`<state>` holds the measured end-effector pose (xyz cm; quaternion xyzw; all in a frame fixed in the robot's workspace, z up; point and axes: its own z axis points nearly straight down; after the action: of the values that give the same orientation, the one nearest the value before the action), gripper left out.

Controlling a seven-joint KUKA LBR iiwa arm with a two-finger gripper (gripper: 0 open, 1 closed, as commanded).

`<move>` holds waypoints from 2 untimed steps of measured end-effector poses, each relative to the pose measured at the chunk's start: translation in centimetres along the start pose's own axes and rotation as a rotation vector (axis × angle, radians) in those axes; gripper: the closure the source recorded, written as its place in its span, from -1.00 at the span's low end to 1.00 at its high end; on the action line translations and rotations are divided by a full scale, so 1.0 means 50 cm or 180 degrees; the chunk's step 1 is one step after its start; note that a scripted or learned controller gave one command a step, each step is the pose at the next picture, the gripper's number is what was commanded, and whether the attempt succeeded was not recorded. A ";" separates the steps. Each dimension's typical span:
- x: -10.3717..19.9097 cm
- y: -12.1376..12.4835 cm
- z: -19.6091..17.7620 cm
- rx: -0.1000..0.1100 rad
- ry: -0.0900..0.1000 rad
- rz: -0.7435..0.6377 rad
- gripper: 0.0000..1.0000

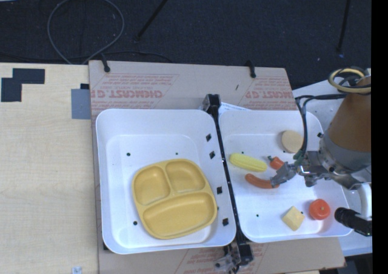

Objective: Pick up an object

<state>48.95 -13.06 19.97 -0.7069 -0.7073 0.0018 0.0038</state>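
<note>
Gripper [280, 177] sits in the right bin [267, 234], tips right at the 3 o'clock end of the sausage [260, 181] (long axis runs 9-to-3, slight tilt). Can't tell if fingers are spread or closed tbh. Corn [248, 162] is at 11.

tray [174, 199] in L bin [115, 145], corn [247, 162] R bin [267, 130]
</note>
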 end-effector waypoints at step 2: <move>-0.022 0.011 0.192 0.0000 0.0000 0.0003 -1.00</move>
<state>49.41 -14.12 10.34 -0.7072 -0.7070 0.0018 0.0039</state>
